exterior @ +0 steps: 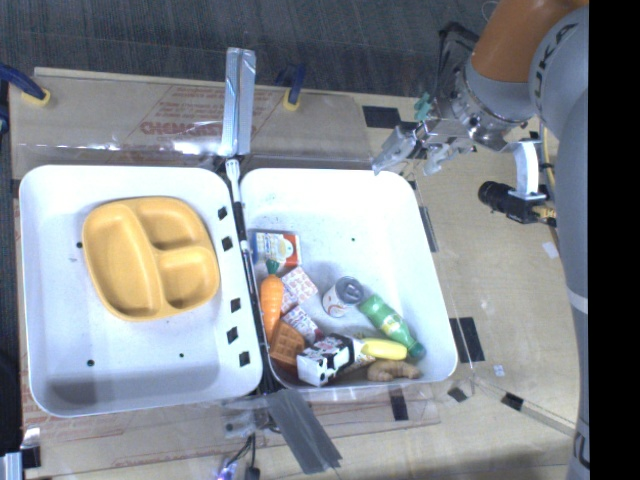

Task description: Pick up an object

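1. Pincer (408, 154) hangs above the right shallow white bin's (425, 230) far corner, fingers apart, gripping nothing I can see.
2. Pickable clutter sits well below it at the bin's near side: an orange plastic carrot (271, 305), a green bottle (388, 320), a yellow banana (385, 349).
3. Left white bin (40, 278) carries a yellow divided tray (150, 257).

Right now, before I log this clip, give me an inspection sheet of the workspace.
Surface: bench bearing left bin and right bin, side by side.
Job's things: carrot, green bottle, banana, small can, cow-patterned carton, heaped low in the right bin.
Clutter: yellow divided tray in the left bin.
Grippers: gripper above the right bin's far right corner, holding nothing visible.
Cables: nothing seen.
Surroundings: yellow clamps on the far edge.
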Robot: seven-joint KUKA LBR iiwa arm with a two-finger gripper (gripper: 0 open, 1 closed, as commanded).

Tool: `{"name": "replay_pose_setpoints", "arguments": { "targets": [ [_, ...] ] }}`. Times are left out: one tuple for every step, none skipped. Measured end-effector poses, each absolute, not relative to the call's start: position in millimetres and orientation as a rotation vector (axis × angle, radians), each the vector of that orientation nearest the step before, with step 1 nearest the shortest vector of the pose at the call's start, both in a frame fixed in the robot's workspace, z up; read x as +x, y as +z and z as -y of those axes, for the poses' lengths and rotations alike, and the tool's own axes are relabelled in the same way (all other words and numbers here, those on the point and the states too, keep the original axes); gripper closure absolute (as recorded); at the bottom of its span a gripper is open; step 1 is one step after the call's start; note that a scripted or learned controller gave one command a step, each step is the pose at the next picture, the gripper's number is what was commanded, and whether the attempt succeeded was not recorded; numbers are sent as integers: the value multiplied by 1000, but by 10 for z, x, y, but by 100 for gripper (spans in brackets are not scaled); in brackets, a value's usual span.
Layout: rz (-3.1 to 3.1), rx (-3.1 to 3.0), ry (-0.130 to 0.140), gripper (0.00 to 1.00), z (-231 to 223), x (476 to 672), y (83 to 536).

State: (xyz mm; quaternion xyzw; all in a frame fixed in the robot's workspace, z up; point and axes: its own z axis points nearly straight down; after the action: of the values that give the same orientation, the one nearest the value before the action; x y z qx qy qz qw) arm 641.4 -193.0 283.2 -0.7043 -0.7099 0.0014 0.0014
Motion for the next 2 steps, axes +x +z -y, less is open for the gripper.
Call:
{"name": "replay_pose_setpoints", "arguments": {
  "targets": [
    [2125,-2308,6,0,1758,5870,1739],
    [2219,-2229,-3,0,2082,4957,927]
  ]
}}
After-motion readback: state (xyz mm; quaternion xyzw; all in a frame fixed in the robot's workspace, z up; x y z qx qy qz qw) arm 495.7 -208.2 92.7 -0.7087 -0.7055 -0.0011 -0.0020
